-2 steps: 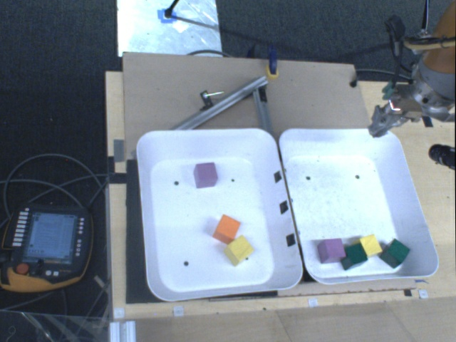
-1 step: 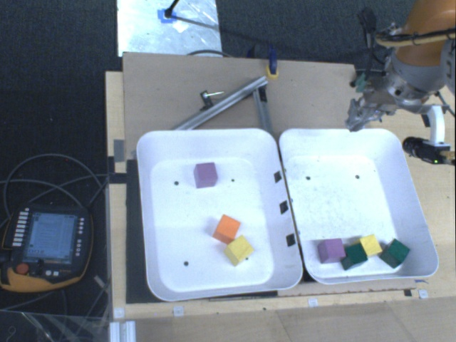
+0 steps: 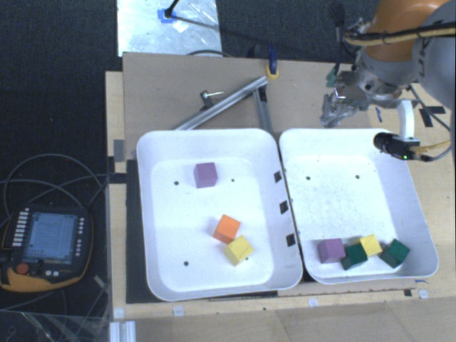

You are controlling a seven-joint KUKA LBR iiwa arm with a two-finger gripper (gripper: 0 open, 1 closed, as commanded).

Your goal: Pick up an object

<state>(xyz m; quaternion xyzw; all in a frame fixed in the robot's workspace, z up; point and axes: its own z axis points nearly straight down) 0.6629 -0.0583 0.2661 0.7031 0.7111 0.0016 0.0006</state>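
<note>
My gripper [image 3: 335,112] hangs above the far edge of the right bin [image 3: 356,191], with nothing between its fingers that I can see. The left bin [image 3: 164,212] holds a purple cube [image 3: 205,174] near its far side, an orange cube [image 3: 226,228] and a yellow cube [image 3: 239,249] touching it toward the front. Along the right bin's near wall lie a purple cube [image 3: 330,249], a dark green block [image 3: 353,255], a small yellow cube [image 3: 370,245] and another green block [image 3: 394,252].
A metal rod [image 3: 221,102] lies slanted on the bench behind the left bin. A teach pendant [image 3: 46,244] with cables sits on the floor at the left. A shiny sheet [image 3: 167,16] lies at the back.
</note>
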